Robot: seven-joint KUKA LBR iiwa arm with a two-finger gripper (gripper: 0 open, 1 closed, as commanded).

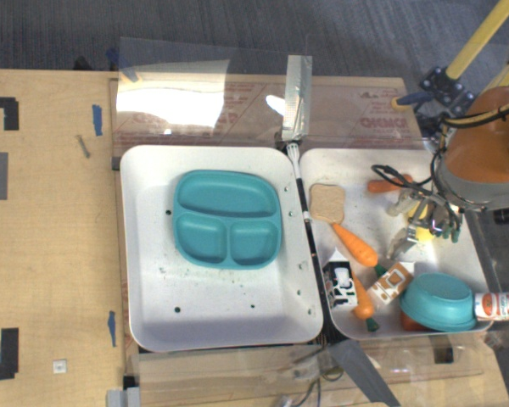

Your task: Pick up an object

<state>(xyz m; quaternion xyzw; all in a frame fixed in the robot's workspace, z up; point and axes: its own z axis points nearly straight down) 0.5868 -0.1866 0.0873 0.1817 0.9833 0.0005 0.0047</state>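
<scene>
My gripper [422, 217] hangs over the right bin [354, 164], near its right-hand middle, below the orange band of the arm [485, 142]. A small yellow piece [424, 235] shows right at its tip; whether it is held I cannot tell. Loose in this bin lie a tan toast slice [327, 202], an orange carrot [355, 244] left of the gripper, a smaller carrot [364, 306], a small brown-and-white box [390, 283], a black-and-white item [342, 285] and an upturned teal bowl [439, 302]. An orange piece [383, 187] lies just up-left of the gripper.
The left bin [144, 227] carries a teal divided plate [227, 219]. A can [495, 306] lies at the right bin's near right corner, beside the bowl. A clear plastic sheet [237, 100] and a metal divider post [297, 96] stand behind the bins.
</scene>
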